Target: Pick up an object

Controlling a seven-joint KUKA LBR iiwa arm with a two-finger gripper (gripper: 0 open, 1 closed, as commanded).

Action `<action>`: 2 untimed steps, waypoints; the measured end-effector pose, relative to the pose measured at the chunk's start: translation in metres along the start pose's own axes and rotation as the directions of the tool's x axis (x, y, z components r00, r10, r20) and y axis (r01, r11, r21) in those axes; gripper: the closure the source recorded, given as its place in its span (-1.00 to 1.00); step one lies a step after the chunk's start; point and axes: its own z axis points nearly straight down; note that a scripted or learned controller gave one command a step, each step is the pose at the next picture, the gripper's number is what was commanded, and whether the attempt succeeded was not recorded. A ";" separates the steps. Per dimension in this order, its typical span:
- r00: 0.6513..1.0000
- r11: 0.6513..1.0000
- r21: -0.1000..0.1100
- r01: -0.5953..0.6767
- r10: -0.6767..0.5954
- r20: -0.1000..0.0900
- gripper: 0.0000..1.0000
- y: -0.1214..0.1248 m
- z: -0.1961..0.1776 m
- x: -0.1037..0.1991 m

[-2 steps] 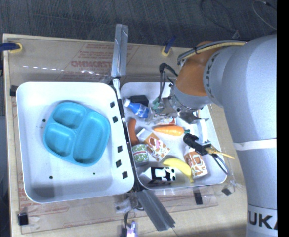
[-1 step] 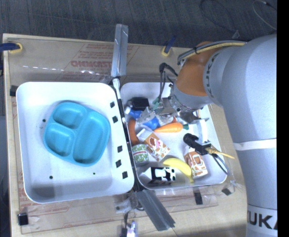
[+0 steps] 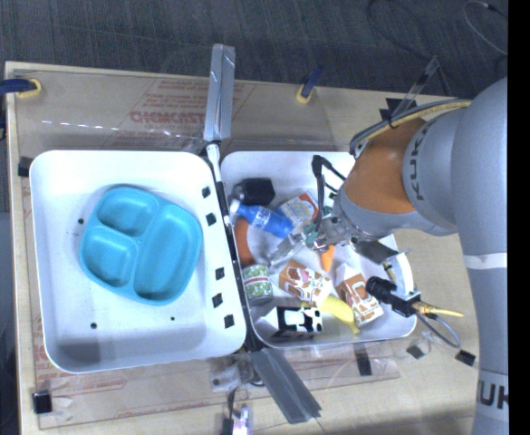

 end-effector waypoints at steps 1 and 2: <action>1.000 1.000 0.000 0.004 -0.004 0.001 1.00 0.000 -0.010 -0.001; 0.999 0.999 -0.002 -0.044 0.044 0.001 1.00 0.029 -0.132 0.038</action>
